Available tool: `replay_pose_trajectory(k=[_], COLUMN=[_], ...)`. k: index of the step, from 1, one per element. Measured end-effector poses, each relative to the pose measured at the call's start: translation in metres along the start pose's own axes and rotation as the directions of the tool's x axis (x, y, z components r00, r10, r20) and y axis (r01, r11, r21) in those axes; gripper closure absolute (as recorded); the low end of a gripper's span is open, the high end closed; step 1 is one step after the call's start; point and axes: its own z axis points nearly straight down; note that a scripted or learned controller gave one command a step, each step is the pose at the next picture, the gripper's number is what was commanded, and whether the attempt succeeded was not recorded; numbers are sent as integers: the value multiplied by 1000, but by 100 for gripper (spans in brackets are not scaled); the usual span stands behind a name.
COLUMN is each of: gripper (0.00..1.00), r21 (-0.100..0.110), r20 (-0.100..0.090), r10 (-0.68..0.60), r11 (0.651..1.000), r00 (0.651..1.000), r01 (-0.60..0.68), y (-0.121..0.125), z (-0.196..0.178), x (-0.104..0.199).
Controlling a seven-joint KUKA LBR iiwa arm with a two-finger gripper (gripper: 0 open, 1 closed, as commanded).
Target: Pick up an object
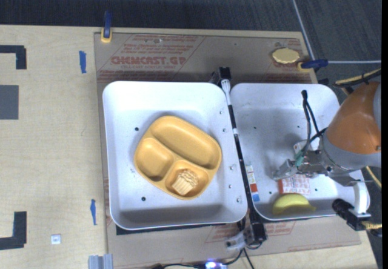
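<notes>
**Gripper low in the right bin, banana just below it**

The right bin [267, 104] holds the arm [357, 125], reaching in from the right. The banana [292, 203] lies at the front wall, long axis left-right, beside a red-and-white packet [295, 185]. The gripper [291, 168] hangs just above them; its opening cannot be told.

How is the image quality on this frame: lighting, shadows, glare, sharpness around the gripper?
Camera view: even, soft overhead light; faint sheen on the yellow divided tray in the left bin, no blown-out glare. Shallow shadows along the bin walls. Overall slightly soft and low resolution; the gripper area in the right bin is cluttered and blurred, so its fine detail is unreadable.
</notes>
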Motion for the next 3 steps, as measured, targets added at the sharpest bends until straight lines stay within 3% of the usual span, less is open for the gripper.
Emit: replay_pose_trajectory(k=[1,2,3], gripper=[0,100,100], r21=[2,-3,4], r20=[-2,-1,-3], r10=[-3,-2,-3], r11=[1000,1000,1000], r00=[1000,1000,1000], r01=[3,2,3], y=[0,1,28], z=[9,0,-90], x=[43,43,122])
